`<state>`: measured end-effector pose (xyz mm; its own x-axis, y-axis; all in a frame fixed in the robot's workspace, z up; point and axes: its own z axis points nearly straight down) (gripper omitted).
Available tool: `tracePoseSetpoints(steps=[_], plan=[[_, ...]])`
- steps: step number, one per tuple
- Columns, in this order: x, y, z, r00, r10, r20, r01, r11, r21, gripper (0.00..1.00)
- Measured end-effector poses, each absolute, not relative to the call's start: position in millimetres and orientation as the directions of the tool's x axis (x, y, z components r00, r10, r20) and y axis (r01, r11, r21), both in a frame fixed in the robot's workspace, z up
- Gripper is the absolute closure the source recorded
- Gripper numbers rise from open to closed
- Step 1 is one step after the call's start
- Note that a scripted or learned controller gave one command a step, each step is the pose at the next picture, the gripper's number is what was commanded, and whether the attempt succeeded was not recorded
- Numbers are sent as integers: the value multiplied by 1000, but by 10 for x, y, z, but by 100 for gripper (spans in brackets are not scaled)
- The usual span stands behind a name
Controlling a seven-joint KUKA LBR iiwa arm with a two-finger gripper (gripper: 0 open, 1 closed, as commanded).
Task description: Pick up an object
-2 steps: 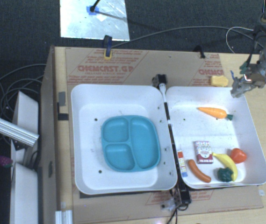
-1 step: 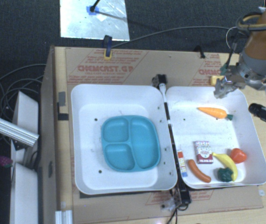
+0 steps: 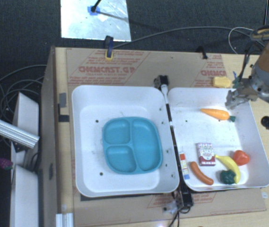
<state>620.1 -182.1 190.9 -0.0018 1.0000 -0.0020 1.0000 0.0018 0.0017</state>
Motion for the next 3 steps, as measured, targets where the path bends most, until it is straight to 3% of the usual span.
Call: tracePoseSetpoints(steps=[1,2,3], plan=[[6212,-1914,2063,-2,1000,-2,1000,2,3,100],[6515,-1605,2052,-5,1000,0,1000,5,4,100],[6083,-1830,2025,-2,1000,-2,1000,2,2,100]])
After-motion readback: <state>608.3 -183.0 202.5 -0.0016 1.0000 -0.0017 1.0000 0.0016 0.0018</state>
